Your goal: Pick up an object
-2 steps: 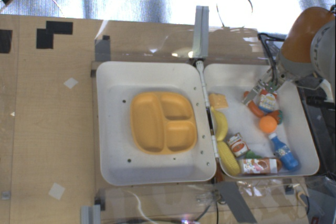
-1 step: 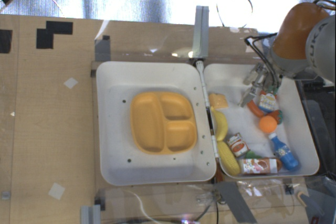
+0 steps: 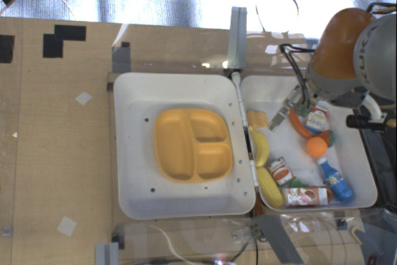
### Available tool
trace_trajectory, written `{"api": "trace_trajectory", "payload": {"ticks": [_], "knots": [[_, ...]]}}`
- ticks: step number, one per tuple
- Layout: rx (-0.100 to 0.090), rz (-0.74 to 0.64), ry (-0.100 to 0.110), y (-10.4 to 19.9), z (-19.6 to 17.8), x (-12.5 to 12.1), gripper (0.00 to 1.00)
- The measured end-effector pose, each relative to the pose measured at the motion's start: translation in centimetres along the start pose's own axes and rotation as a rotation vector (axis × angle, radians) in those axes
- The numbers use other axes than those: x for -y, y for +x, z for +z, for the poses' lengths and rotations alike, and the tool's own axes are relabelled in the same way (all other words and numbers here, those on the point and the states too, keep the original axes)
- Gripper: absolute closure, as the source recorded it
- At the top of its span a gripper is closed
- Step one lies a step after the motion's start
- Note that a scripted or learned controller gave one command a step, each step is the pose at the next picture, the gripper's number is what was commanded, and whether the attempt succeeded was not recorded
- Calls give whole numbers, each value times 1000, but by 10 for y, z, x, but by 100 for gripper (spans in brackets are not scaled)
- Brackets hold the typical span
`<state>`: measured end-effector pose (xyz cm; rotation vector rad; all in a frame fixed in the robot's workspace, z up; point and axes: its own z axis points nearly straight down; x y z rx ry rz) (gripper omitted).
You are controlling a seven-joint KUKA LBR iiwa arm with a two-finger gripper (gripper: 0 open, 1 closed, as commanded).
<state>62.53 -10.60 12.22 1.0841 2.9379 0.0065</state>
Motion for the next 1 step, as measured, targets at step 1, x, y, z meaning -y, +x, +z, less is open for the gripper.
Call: {"api": "trace_trajectory", "payload": {"ticks": [1], "knots": [[4, -218, 3, 9, -56, 79, 0]]}}
